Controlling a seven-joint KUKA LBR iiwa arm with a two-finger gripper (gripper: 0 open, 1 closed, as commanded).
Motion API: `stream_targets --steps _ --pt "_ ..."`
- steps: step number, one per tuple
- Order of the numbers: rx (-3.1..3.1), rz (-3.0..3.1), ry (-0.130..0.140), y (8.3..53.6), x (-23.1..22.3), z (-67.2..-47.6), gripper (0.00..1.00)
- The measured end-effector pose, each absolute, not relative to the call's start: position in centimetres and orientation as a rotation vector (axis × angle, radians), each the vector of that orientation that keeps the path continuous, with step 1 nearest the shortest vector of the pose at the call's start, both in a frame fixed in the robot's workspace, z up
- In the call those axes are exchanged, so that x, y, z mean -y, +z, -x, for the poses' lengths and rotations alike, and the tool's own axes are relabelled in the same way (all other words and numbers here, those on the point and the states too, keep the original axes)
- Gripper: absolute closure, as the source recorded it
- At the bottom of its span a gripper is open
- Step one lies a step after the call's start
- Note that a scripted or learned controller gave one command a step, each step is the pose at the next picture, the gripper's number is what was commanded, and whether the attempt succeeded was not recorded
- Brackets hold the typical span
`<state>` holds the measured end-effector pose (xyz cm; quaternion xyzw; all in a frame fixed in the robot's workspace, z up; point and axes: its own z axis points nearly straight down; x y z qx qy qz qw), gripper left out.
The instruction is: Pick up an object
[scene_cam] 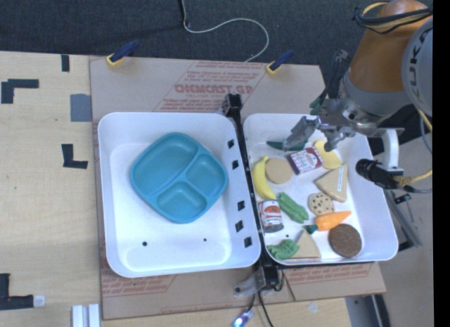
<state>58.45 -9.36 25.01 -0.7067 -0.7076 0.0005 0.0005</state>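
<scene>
The end effector [309, 132], fingers apparently spread at upper right, should descend squarely over the packet [304, 159].

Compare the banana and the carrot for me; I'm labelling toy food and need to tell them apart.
The banana is yellow and curved; the carrot is orange, straight and tapered. The banana lies along the left wall of the right bin, running top to bottom in the view; the carrot lies nearly crosswise, nearer the bin's lower middle. The banana looks longer. Both lie flat among the other toy foods.
</scene>
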Motion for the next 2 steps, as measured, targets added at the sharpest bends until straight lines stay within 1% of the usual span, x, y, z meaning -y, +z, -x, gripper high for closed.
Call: stream_targets --steps 1,2 --pt "2.236 2.223 -0.018 43.8 5.7 -54.4 0.0" --pt "2.232 2.215 -0.009 49.3 0.6 -48.5 0.0"
